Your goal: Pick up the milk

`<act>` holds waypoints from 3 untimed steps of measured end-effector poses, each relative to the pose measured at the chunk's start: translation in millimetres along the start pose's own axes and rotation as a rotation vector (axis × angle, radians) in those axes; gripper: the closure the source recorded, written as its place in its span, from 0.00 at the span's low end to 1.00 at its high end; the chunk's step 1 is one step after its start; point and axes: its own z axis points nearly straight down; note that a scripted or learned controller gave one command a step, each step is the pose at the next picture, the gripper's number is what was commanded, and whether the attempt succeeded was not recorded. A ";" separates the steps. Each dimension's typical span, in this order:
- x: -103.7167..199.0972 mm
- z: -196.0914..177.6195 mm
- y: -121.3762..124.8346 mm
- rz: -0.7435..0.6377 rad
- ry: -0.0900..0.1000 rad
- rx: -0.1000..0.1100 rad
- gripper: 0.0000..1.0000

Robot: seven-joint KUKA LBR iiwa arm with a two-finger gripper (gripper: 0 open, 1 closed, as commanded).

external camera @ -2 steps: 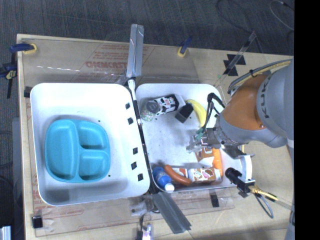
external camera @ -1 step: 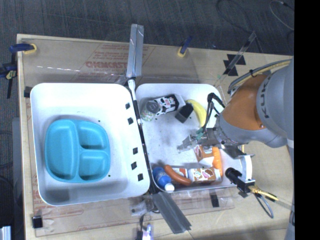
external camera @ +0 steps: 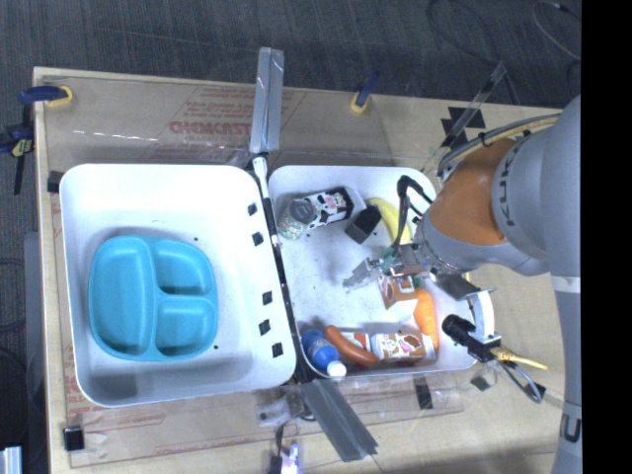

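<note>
Dark carpet surrounds a wooden desk (external camera: 148, 117) carrying two shallow white bins side by side, seen from above at a slant. Reaching in from the right, the grey arm (external camera: 553, 196) with its orange band (external camera: 464, 210) bends over the right bin (external camera: 306, 181). In the left bin (external camera: 74, 191) lies a blue divided plate (external camera: 153, 294), alone near the middle.

The pincer (external camera: 380, 268) hangs low over the centre of the right bin, its metal tips just above and beside a small brown-and-white milk carton (external camera: 400, 286) lying on the bin floor. Whether the tips are parted or closed on anything cannot be told from this angle.

Along the bin's near wall lies a flat orange packet (external camera: 400, 346), with a sausage (external camera: 348, 344) touching its left end and a blue bottle (external camera: 321, 352) in the corner. A carrot (external camera: 426, 314) stands just right of the carton. At the far side, a clear jar (external camera: 294, 215) rests beside a black-and-white can (external camera: 331, 205), near a small black block (external camera: 362, 223) and a banana (external camera: 390, 215) partly hidden by the arm.
</note>
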 end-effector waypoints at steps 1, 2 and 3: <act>-2.6 -12.7 2.5 -0.004 -0.010 -0.009 1.00; 64.2 -113.1 -10.7 -0.194 0.016 0.021 1.00; 64.0 -112.9 -10.9 -0.193 0.016 0.021 0.00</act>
